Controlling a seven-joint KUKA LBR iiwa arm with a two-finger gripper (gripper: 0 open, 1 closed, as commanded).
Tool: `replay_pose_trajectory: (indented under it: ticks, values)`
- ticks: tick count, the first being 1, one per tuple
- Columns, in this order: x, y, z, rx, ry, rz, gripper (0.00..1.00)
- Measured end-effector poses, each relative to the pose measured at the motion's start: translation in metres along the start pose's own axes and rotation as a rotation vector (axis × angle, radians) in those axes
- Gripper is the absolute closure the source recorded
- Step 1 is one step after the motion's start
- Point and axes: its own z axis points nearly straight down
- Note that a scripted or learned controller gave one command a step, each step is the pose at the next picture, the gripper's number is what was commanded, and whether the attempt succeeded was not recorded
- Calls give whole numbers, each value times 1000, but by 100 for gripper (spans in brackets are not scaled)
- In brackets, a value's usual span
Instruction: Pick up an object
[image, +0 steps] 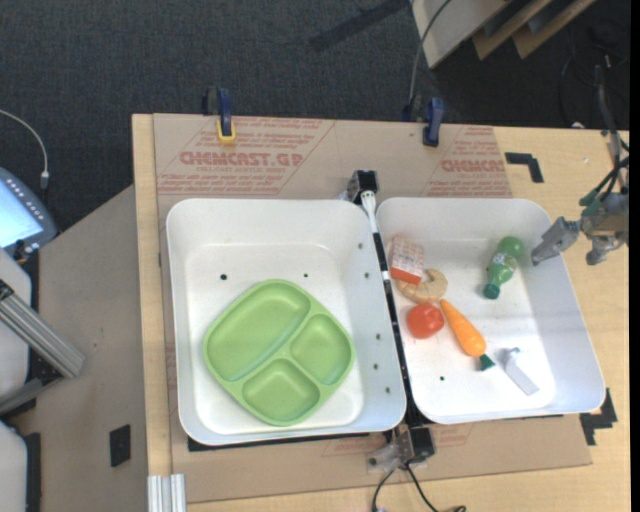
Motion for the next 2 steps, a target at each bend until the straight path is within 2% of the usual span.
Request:
replay_pose_trajectory:
  ticks: [1, 2]
  values:
    - [1, 3, -7, -13, -4, -4, 0]
    - [6, 7, 37, -8, -1, -5, 0]
